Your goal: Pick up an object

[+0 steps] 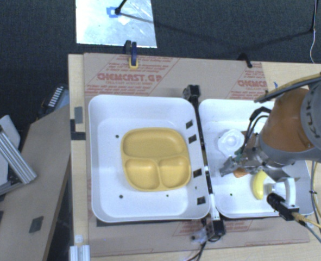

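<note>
- Reaching in from the right, the grey arm is hanging low over the right bin, its orange band covering much of that bin's right half.
- The gripper is sitting down near the bin floor; whether the jaws are released or clenched cannot be told from this slant.
- A yellow banana is lying just right of the gripper, close to the bin's front rim.
- A small orange object is showing right at the gripper, partly hidden by it.
- A white cup-like object is resting just behind the gripper, toward the bin's middle.
- The bin's left strip and back-left corner are offering bare white floor.
- Left of the divider, the left bin is carrying a yellow divided tray, with bare floor all round it.
</note>
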Tool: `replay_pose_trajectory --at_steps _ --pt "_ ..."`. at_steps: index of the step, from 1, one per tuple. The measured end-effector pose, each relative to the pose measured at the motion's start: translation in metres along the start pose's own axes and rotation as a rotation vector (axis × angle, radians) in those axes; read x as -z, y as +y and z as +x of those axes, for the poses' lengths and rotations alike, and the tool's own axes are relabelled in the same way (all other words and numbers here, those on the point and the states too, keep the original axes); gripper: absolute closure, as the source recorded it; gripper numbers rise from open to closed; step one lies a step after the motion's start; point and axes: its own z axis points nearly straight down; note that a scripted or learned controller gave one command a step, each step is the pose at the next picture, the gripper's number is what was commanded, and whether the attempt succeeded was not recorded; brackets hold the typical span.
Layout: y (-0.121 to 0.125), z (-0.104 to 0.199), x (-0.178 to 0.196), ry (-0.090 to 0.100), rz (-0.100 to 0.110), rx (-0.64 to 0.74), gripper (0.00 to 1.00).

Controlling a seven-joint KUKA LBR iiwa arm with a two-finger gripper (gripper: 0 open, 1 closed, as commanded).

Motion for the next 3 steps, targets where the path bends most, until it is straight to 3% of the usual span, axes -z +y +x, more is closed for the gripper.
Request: replay_pose_trajectory --at_steps 1,3 --pt "0.002 -0.001 0.014 -0.002 -0.008 0.001 1.0" --pt "0.014 0.003 0.102 -0.003 -0.011 0.003 1.0"
